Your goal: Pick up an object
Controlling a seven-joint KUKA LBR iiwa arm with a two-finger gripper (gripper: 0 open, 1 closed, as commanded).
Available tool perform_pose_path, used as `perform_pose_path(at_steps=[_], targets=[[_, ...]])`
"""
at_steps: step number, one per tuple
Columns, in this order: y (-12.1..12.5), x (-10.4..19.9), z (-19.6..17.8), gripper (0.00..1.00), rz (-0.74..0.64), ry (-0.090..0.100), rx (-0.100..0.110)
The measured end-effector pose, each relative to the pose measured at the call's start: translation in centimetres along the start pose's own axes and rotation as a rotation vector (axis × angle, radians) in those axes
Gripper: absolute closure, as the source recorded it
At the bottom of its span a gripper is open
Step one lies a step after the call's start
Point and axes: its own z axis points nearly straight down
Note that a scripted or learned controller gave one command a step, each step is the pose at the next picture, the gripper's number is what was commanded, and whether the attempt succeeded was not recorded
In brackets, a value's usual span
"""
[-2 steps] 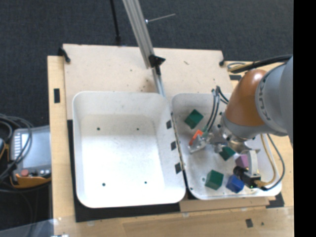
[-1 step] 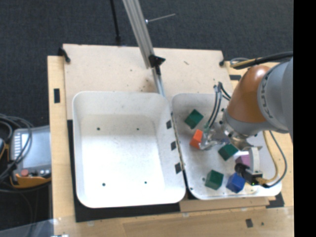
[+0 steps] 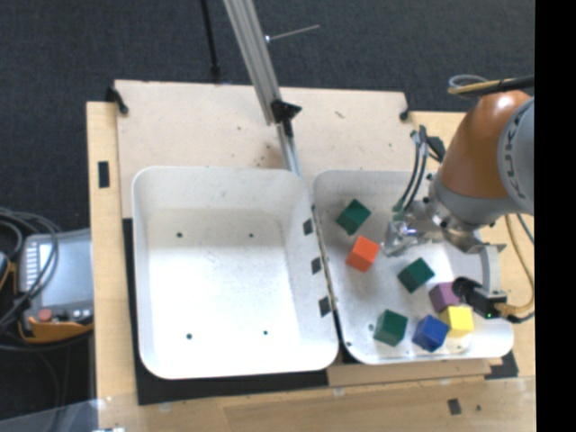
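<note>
Seven blocks lie in the right bin (image 3: 360, 185): a green block (image 3: 354, 216) near the back, an orange block (image 3: 363, 253), a second green block (image 3: 415, 274), a purple block (image 3: 443, 295), a yellow block (image 3: 459, 319), a blue block (image 3: 431, 332) and a third green block (image 3: 391, 327). The gripper (image 3: 401, 238) hangs between orange and green; whether its fingers are apart or closed I cannot tell. The left bin (image 3: 144, 187) sits alongside.

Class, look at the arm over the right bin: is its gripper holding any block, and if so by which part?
Nothing is seen held. The gripper hangs above the right bin between the orange block and a green block, with no block between its fingers.
</note>
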Motion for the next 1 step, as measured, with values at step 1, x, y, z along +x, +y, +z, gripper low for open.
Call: perform_pose_path(at_steps=[1], targets=[[0.24, -0.15, -5.42, 1.00, -0.012, 0.000, -0.001]])
